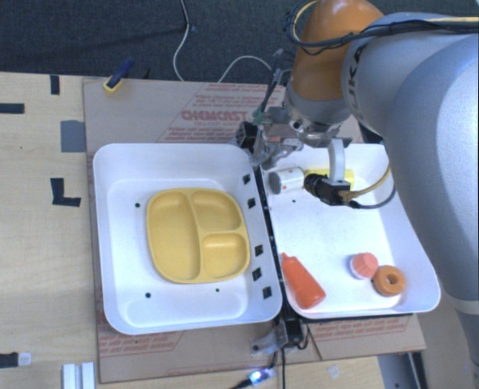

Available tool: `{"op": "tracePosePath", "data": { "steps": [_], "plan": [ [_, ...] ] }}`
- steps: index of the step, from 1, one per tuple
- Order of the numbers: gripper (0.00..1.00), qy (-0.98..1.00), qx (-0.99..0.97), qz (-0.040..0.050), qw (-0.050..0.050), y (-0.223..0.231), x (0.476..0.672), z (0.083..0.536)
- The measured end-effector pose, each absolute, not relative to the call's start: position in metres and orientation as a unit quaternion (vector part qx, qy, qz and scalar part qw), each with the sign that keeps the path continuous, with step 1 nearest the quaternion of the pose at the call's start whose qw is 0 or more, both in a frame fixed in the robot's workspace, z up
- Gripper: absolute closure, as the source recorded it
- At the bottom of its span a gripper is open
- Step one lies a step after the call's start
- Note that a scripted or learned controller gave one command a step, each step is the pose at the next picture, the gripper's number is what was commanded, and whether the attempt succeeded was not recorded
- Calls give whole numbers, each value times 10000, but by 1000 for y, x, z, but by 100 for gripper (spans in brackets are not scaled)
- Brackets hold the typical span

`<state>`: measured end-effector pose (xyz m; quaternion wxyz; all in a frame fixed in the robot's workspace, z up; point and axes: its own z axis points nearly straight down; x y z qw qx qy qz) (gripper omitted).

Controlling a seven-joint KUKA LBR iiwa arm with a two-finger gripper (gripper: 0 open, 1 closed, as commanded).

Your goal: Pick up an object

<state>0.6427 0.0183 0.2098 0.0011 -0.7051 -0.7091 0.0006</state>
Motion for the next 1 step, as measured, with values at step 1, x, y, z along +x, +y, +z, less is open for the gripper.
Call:
{"op": "tracePosePath", "data": {
  "steps": [1],
  "plan": [
    [100, -7094, -7048, -5, 7, 68, 646, 223]
  ]
}}
